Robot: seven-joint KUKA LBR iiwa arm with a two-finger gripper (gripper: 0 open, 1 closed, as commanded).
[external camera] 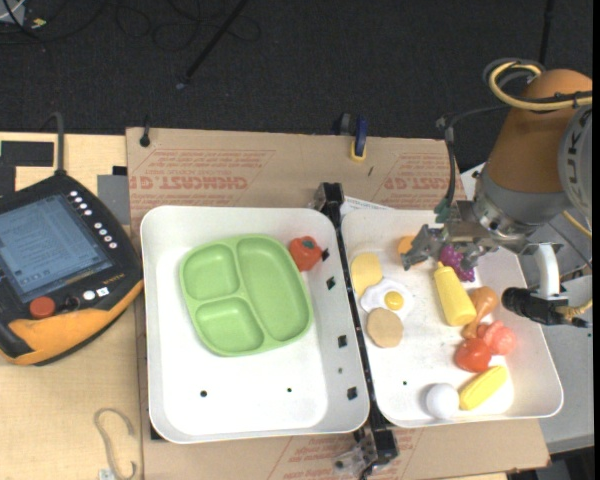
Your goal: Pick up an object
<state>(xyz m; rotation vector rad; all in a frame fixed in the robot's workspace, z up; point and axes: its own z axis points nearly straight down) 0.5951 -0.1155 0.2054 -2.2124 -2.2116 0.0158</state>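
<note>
Two white bins sit side by side on cardboard sheeting printed with red lettering, upside down and not legible from here. Landmark: the green divided plate [245,295], in the left bin [170,368]. A red tomato-like toy [304,253] touches the plate's upper right corner.

The right bin [540,388], right of the plate, holds toy food: a fried egg [389,297], a tan round piece [385,327], a pale yellow piece [366,270], a yellow corn-like cylinder [453,295], a purple item [462,260], red-pink pieces [485,345], a yellow piece [484,389] and a white ball [441,400].

The gripper [435,246] hangs over the right bin's upper part, just above the corn. Jaws: cannot tell how far open; nothing seen held.

A teach pendant [45,258] with a lit screen lies on the tabletop left of the plate; its text is unreadable.
</note>
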